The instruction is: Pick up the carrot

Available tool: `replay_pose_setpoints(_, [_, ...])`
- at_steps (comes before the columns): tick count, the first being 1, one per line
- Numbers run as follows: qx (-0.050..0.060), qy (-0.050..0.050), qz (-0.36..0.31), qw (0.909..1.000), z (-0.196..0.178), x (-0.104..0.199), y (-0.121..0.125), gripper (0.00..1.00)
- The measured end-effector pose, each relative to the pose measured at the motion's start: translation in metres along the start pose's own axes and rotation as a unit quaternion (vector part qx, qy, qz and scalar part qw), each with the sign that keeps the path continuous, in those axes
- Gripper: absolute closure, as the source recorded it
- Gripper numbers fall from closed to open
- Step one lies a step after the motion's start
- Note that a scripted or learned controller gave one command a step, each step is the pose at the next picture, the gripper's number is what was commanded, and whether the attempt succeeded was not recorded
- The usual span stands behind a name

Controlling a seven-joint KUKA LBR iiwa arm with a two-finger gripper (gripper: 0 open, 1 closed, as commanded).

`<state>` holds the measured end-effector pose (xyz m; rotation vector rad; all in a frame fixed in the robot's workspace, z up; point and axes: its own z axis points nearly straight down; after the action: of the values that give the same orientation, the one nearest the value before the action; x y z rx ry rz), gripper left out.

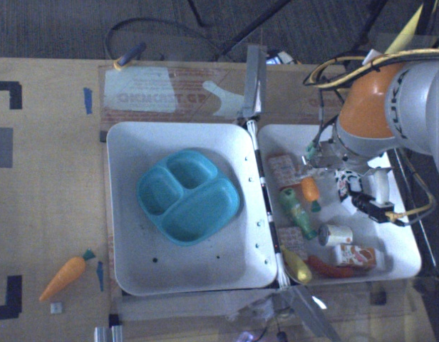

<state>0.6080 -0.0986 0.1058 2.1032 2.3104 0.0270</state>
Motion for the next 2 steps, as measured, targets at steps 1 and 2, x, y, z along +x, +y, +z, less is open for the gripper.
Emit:
replay_pose_setpoints(1, [0.011,0.0,0.028,0.9996,-0.1165,0.0243,-0.0005,1.0])
replay_pose_setpoints(2, [0.01,-0.001,0.027,0.9996,-0.1265,0.0246,0.0006,1.0])
